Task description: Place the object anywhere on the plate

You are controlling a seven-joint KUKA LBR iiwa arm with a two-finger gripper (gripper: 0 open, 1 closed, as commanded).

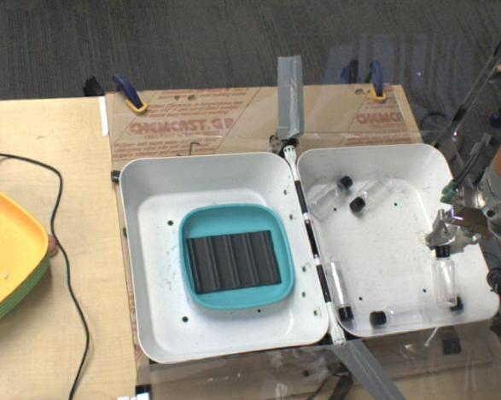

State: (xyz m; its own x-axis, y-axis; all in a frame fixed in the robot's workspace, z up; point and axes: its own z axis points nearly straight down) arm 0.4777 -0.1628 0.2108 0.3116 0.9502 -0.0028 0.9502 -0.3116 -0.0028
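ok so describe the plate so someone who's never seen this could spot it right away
Find the two white bins side by side and take the left bin. The plate lies flat in its middle: a teal, rounded-square dish with a dark ribbed centre. The small clear vials with black caps all lie in the other bin.

A yellow dish (6, 246) sits stacked on a green one at the wooden table's (89, 334) left edge, crossed by a black cable (68, 276); 2 blue clamps (128, 92) pin cardboard (194, 122).

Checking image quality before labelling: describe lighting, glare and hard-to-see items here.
Camera view: even, soft light, faint shadows; the clear vials nearly vanish against the white right bin, only black caps standing out; the teal plate is sharp; the end effector looks slightly blurred.
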